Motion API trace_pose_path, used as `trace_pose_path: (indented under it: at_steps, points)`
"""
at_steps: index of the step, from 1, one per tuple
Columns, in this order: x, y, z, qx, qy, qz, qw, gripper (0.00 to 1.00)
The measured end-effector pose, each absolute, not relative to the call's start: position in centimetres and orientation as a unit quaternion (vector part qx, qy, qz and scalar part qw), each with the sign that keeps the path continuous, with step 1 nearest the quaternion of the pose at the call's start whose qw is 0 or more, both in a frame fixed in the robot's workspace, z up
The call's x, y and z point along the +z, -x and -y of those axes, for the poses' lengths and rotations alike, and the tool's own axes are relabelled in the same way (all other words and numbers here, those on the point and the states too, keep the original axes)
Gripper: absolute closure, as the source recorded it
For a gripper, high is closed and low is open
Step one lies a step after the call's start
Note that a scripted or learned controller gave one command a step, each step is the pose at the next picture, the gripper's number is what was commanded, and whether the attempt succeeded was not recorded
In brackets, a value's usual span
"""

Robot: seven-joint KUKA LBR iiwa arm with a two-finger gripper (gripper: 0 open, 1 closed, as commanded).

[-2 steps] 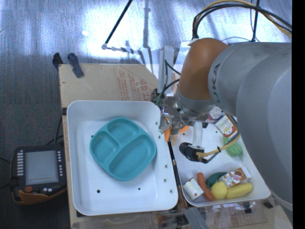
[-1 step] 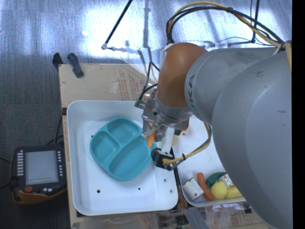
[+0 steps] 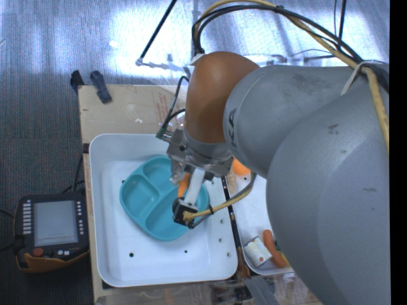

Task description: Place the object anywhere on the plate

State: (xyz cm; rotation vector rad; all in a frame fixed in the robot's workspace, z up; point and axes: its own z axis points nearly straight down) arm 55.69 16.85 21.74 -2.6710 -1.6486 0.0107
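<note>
End effector (image 3: pixel 190 178): hangs over the right half of the plate, in the left bin. Whether it is open or closed cannot be told; the wrist hides it.
Orange piece (image 3: pixel 183 187): small, just under the end effector, over the plate's right side. Held or lying on the plate: cannot tell.
Plate (image 3: pixel 143 197): teal, divided into compartments, set at a slant in the left bin (image 3: pixel 105 170).
Second orange piece (image 3: pixel 240 167): beside the wrist, on its right.
Right bin (image 3: pixel 249 264): a white cup (image 3: pixel 257 251) and an orange stick (image 3: pixel 275 249), side by side.
Tabletop (image 3: pixel 127 110): pale, bare behind the bins.
Pendant (image 3: pixel 51 226): on the floor, left of the tabletop.
</note>
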Motion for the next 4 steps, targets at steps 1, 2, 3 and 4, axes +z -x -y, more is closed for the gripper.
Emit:
trace_pose_path:
  at_steps: [1,2,3,4]
  points:
    - [21.71,-55.67,-16.86,0.0039,0.851,0.526,0.001,0.00]
    - [21.71,-55.67,-16.85,0.0039,0.851,0.526,0.001,0.00]
    - [21.71,-55.67,-16.85,0.0039,0.851,0.526,0.001,0.00]
    - [21.71,-55.67,-16.85,0.0039,0.851,0.526,0.001,0.00]
